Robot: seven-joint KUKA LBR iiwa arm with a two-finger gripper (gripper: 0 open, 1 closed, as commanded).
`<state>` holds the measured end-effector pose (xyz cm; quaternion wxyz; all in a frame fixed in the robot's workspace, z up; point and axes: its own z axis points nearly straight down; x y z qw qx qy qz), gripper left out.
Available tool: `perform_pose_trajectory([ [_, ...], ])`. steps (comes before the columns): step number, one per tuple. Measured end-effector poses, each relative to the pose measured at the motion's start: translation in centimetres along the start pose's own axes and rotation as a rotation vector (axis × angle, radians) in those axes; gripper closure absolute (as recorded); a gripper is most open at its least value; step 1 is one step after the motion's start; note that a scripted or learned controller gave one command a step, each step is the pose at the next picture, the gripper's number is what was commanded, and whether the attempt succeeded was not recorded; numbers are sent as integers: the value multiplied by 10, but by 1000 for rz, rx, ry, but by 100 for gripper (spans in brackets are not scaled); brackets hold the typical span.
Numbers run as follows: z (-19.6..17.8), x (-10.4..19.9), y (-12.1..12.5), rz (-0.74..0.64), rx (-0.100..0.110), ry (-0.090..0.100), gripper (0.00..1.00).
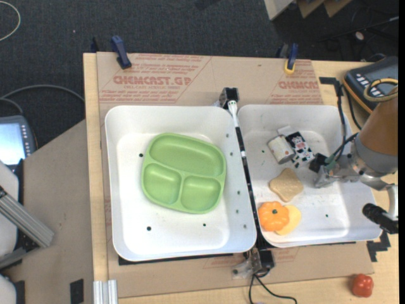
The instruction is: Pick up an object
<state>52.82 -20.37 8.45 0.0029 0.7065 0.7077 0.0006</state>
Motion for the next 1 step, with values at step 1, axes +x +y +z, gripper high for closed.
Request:
perform_pose_trajectory([
  [1,-11,0,-1,1,1,0,100],
])
